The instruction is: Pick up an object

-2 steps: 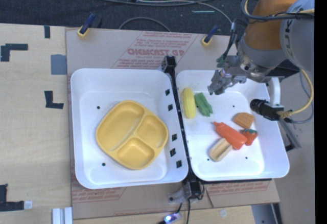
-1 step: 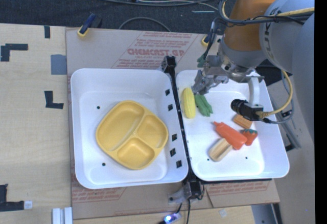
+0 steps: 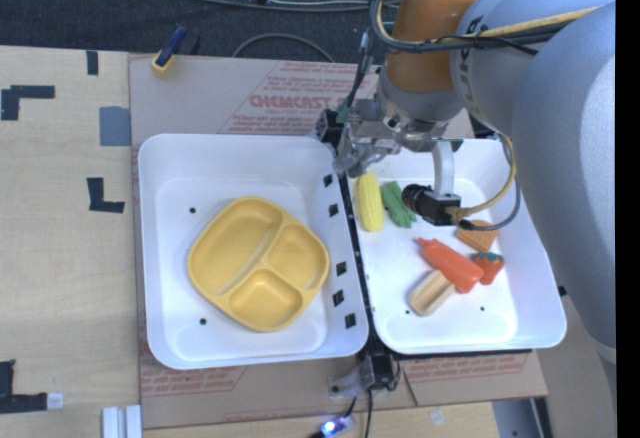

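Observation:
My gripper (image 3: 352, 158) hangs over the back left corner of the right bin (image 3: 530, 326), close to the wall between the bins. Just in front of it lies a yellow corn cob (image 3: 369, 202), with a green vegetable (image 3: 397, 205) beside it on the right. Nothing shows between the gripper and these. Farther forward lie a red-orange bottle (image 3: 452, 266), a tan bun (image 3: 430, 294), an orange carrot piece (image 3: 477, 237) and a small red piece (image 3: 491, 269).
A yellow divided plate (image 3: 260, 261) lies in the left bin (image 3: 160, 226). The arm's grey body covers the right bin's back right part. Cables run across the dark surface behind the bench.

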